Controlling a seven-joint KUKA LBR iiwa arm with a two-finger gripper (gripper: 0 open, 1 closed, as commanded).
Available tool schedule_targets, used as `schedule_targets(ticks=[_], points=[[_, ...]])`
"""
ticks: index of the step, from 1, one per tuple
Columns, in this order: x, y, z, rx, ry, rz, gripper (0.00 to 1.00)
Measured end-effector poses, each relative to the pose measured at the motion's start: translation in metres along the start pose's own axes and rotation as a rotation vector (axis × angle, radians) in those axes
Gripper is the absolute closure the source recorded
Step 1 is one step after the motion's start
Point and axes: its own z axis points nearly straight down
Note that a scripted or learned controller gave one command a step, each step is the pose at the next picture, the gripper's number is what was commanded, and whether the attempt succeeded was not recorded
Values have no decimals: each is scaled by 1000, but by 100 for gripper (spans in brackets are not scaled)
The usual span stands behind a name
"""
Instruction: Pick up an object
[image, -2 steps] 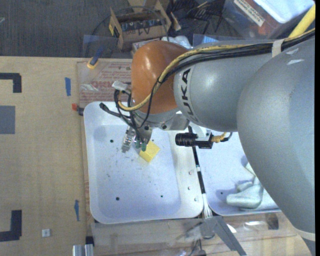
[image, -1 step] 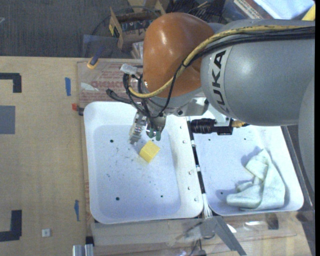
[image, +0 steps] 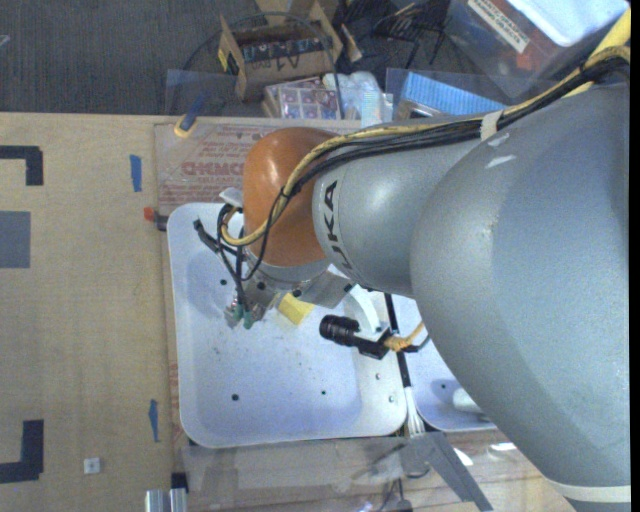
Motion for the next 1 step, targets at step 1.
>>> schedule_targets(ticks=[1], points=[[40,-45,-10,4,3,216,100]])
